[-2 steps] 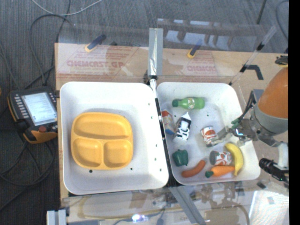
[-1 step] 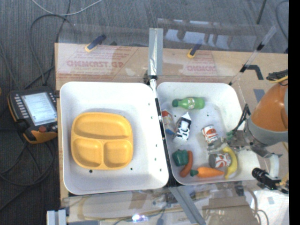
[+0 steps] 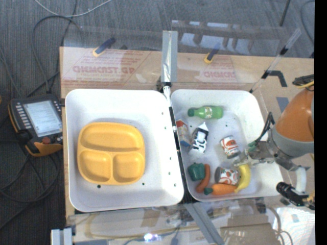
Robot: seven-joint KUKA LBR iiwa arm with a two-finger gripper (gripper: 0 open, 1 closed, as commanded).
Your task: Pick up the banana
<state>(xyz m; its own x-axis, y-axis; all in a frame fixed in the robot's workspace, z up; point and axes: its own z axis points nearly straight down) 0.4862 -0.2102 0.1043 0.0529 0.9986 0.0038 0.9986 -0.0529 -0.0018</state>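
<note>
The arm (image 3: 299, 126) comes in from the right edge, its orange band (a rounded bulge) uppermost and the grey wrist below it. The wrist slants down and to the left. The end effector (image 3: 250, 156) sits low at the arm's left tip, its metal parts small and blurred.

Grey carpet floor (image 3: 102, 29) crossed by loose cables (image 3: 66, 11). A brown counter (image 3: 102, 70) edged with clear panels (image 3: 225, 34). A handheld control pendant (image 3: 36, 119) lies at left.
</note>
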